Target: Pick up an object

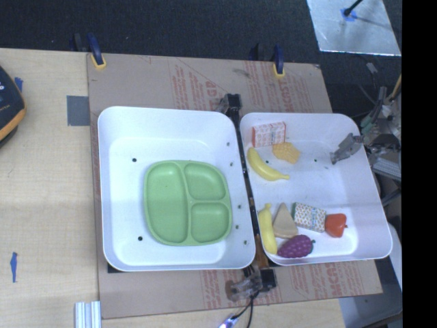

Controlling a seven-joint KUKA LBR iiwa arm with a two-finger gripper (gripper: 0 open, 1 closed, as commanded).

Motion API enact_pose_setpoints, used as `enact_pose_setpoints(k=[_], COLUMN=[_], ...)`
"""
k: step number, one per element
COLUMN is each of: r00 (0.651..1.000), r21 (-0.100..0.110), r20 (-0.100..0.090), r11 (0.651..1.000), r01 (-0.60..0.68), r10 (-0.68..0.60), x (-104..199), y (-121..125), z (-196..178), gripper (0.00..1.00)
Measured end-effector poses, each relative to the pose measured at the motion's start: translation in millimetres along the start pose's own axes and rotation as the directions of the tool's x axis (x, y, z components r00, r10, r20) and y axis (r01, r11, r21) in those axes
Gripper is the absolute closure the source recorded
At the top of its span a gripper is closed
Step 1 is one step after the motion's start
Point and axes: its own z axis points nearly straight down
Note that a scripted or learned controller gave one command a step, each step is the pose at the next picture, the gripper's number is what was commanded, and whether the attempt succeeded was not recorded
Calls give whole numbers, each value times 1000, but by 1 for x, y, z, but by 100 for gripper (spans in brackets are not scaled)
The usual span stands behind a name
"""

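Observation:
The right bin (362, 183) holds several toy foods. A red-and-white carton (268, 133) and an orange-yellow piece (287, 153) lie at its back left, with a banana (266, 166) just in front of them. Along the front lie a second banana (266, 229), a tan wedge (284, 221), a patterned box (309, 216), a red vegetable (335, 225) and purple grapes (295, 247). My gripper (343, 149) reaches in from the right edge, over bare bin floor at the back right. It stands apart from every item, and nothing shows in its grasp.
The left bin (123, 135) contains a green divided plate (186, 201). Both bins rest on a cardboard sheet (171, 80) held by blue clamps (95, 50). Cables and hardware (382, 125) crowd the right edge. A yellow-black device (8, 108) sits far left.

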Motion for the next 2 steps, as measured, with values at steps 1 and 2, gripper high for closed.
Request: enact_pose_setpoints(k=[1,2], r00=[1000,1000], r21=[0,-1], r20=[-1,0], r11=[1000,1000], r01=[0,2], r10=[0,-2], x=[-8,3], y=[-76,-10], z=[118,131], gripper=[0,0])
